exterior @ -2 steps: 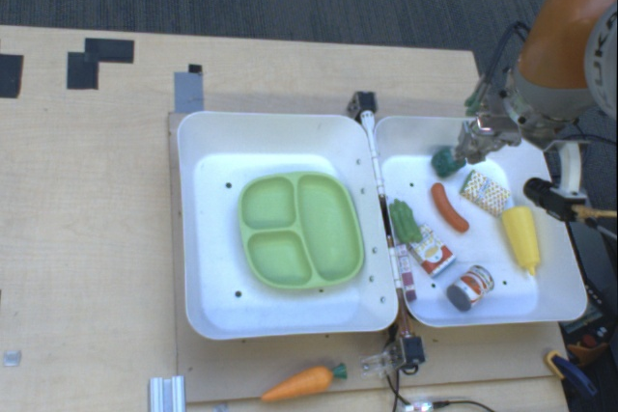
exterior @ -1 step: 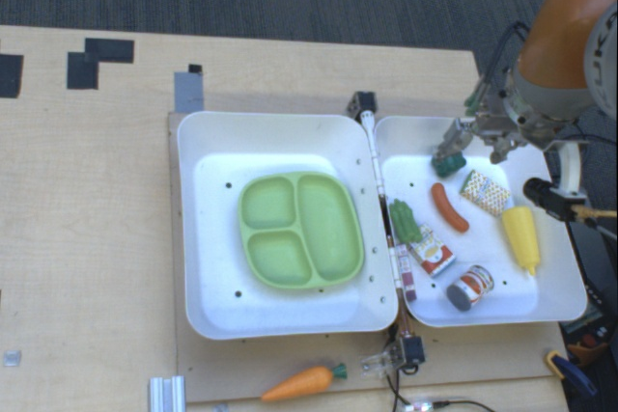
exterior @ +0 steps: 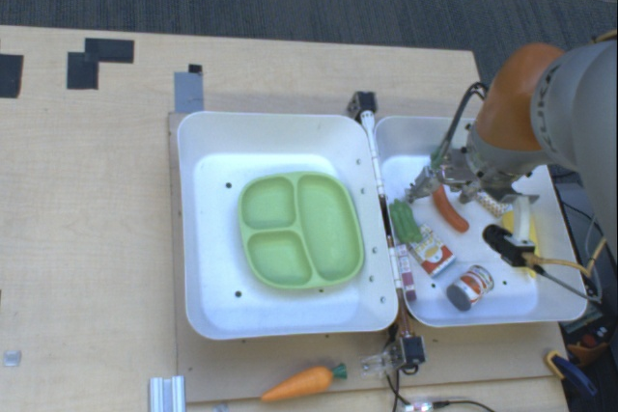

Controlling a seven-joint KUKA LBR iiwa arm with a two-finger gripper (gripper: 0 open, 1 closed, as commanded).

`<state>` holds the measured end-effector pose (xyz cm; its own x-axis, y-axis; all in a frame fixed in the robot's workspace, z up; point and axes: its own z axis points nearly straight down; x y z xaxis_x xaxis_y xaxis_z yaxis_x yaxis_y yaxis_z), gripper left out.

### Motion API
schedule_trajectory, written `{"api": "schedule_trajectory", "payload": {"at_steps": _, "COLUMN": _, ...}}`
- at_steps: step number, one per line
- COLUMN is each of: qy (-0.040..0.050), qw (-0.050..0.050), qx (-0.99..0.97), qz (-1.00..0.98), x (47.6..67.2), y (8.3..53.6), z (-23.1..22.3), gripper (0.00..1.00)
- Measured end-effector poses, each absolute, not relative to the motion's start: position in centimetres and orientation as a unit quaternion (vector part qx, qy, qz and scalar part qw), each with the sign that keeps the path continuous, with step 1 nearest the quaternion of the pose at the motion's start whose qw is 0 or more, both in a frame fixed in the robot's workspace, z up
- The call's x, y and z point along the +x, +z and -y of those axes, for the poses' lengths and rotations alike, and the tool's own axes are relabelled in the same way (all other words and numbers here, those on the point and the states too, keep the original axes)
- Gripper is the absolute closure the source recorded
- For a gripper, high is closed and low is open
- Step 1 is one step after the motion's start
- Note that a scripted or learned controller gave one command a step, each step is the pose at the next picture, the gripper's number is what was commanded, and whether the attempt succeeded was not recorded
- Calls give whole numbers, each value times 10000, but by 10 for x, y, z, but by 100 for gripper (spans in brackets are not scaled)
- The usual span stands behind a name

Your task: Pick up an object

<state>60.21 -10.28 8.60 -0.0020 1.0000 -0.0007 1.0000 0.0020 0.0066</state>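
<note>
step: approach | gripper (exterior: 442, 186) positioned over red sausage (exterior: 451, 209), right bin (exterior: 555, 309) | grip state cannot be told | next: descent and closure required

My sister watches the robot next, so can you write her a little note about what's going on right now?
Gripper: low in the right bin, just beside the orange sausage; I can't see it holding anything.
The right bin also has a green veggie piece, a red-and-white packet and a can.
Left bin: a green divided plate. A carrot lies on the bench outside the bins.
Done: nothing lifted yet.
Left: grab one object and lift it.
</note>
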Motion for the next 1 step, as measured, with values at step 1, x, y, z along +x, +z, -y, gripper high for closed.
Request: {"api": "schedule_trajectory", "payload": {"at_steps": 1, "qy": 43, "qw": 52, "qx": 7059, "qz": -7083, "x": 604, "y": 98, "z": 102, "gripper": 100}}
